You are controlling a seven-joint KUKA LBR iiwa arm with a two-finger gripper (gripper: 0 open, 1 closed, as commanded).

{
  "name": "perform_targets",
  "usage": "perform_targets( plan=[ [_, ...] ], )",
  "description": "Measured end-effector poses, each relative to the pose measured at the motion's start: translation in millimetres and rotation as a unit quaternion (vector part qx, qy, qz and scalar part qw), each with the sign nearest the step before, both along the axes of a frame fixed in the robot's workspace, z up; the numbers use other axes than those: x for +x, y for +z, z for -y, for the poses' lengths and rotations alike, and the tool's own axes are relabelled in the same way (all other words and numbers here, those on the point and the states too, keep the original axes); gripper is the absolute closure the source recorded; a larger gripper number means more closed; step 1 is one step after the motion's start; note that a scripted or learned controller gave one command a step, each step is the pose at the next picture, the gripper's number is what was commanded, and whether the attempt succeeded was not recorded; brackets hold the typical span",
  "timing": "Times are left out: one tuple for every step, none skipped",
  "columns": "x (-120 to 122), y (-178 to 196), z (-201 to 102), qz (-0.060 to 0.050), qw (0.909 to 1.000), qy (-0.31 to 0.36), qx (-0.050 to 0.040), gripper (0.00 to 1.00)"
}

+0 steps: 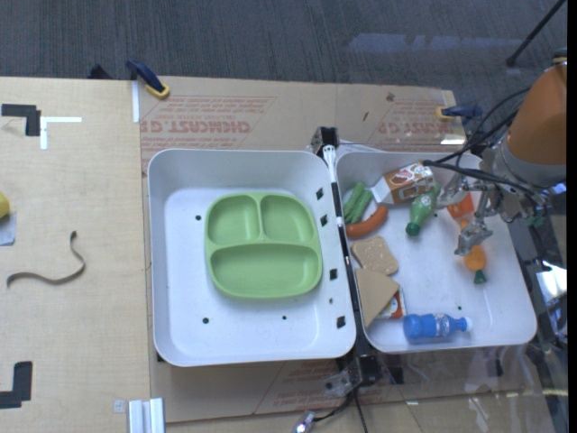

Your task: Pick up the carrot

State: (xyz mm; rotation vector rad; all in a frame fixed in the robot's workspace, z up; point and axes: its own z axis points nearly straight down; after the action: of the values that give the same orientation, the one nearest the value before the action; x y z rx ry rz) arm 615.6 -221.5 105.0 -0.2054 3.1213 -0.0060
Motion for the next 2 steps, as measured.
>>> perform_targets(
  plan=[
    [-9.9,-10.9,-1.1,-0.004,0.9952,0.097,0.0009,0.00],
    [-7.0,0.9,-1.4,0.001,0.9953,0.097,-0.0002,1.00]
  ],
)
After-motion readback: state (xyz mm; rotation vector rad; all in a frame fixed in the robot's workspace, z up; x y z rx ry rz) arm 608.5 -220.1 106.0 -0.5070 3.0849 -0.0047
